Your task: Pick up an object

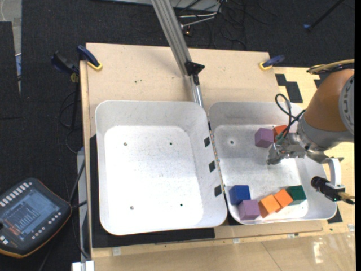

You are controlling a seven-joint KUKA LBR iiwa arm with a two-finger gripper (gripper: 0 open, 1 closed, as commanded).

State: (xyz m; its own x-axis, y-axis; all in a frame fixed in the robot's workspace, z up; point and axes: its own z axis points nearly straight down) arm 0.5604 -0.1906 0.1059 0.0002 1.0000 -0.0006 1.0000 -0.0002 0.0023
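Taking the right bin (265, 110) as the landmark: the left bin (113, 117) sits beside it. Along its near wall lie a blue cube (240, 193), a purple cube (250, 209), an orange cube (271, 202) and a green cube (295, 195). Toward its far right, a second purple cube (263, 137) touches an orange block (280, 132). The gripper (276, 154) hangs just near of that pair, low in the bin; whether it is released or clenched I cannot tell. Judged step: closing in on a target. Next calls for centring over one cube and descending
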